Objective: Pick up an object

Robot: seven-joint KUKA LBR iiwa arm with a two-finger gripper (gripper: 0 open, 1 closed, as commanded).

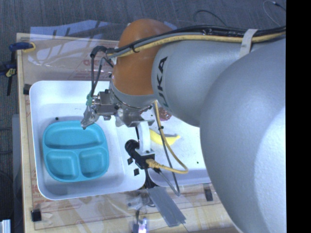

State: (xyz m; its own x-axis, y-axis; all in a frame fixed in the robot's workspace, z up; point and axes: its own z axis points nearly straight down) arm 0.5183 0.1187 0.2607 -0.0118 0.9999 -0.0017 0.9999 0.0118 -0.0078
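Note:
A blue three-compartment tray (75,149) lies flat in the left white bin (41,93). My gripper (87,120) hangs at the tray's far right corner, its tip just over the rim. The big grey arm with its orange band (138,57) reaches in from the right and covers most of the right bin. A yellow object (164,139) shows in the right bin below the wrist, partly hidden by cables. A small brownish thing (164,113) peeks out beside the arm.
The divider between the bins (127,171) runs under the wrist, with black cable and a yellow cable (167,168) draped over it. A blue clamp (19,46) sits at the bench's far left corner. White floor of the left bin shows behind the tray.

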